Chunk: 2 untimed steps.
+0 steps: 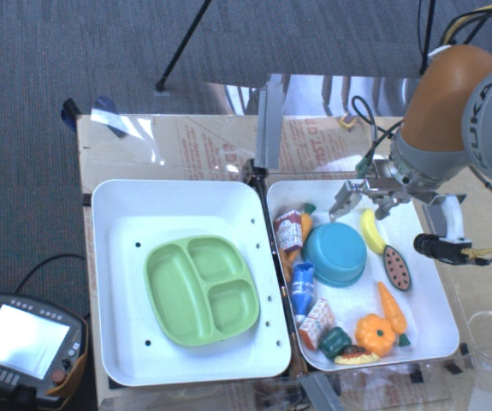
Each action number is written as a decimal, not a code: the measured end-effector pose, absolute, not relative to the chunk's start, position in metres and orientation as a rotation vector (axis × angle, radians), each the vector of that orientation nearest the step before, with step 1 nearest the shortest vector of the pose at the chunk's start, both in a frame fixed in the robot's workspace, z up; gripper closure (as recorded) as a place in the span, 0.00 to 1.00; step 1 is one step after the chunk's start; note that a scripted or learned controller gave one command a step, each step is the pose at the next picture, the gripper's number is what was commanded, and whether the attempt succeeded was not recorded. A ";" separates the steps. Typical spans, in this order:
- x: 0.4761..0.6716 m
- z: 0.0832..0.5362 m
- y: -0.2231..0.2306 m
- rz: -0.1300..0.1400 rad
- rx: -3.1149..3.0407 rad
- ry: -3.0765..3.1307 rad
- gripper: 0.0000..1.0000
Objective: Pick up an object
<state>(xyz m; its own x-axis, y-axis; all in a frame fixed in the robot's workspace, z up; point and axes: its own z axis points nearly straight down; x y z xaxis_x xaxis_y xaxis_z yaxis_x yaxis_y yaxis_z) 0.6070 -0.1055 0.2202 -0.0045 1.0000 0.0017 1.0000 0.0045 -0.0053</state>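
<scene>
Gripper point(367, 202) hovers over the right bin's point(438, 315) far end, fingers spread, nothing between them. Nearest candidates: yellow banana point(372, 231) and blue bowl point(335, 253), just below it. Risk: banana touches the bowl rim, so a finger may hit the bowl or slip off. Watermelon slice point(396, 268), carrot point(390, 306), pumpkin point(376, 334) crowd nearby. Green divided plate point(201, 289) sits in the left bin point(126, 212).
</scene>
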 end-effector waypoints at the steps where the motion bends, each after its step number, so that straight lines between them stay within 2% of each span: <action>1: 0.634 0.128 -0.167 -0.002 -2.081 -2.355 0.00; 2: 0.632 0.110 -0.184 -0.043 -2.219 -2.258 0.00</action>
<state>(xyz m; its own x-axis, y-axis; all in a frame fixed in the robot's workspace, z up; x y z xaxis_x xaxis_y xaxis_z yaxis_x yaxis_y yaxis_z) 0.6320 -0.1836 0.1096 -0.0176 0.9998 0.0013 0.9992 0.0176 0.0367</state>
